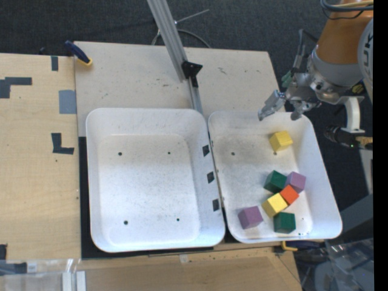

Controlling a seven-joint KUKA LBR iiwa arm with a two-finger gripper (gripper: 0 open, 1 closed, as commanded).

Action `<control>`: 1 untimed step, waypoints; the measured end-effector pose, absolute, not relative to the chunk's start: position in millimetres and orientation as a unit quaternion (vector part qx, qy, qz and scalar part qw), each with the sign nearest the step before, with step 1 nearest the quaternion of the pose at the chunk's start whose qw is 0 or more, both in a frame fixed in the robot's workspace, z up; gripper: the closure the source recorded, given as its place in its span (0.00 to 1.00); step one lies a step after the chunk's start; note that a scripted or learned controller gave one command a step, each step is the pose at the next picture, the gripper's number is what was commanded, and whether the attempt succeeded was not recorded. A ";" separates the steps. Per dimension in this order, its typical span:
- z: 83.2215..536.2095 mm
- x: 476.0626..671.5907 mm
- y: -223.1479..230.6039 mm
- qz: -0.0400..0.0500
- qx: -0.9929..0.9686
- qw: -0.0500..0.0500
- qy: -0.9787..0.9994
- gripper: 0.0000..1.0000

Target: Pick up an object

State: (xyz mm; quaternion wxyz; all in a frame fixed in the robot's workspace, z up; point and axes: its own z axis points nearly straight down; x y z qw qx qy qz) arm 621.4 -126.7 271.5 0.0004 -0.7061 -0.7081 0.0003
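Seven small blocks are sitting in the right bin [315,156]: two yellow, two green, two purple and one orange. One yellow cube [280,140] is lying alone, bright and square-edged, toward the bin's far end. The other six are clustering nearer the bin's front: green [276,180], purple [296,180], orange [290,193], yellow [276,204], purple [250,216] and green [284,222]. The gripper [284,109] is hovering with fingers spread and holding nothing, just beyond the lone yellow cube, over the bin's far rim.

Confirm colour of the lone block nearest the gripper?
Yellow block, apart from the cluster, in the camera view.
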 end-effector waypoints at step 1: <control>164.5 588.5 -180.2 0.004 -0.708 0.003 -0.706 0.00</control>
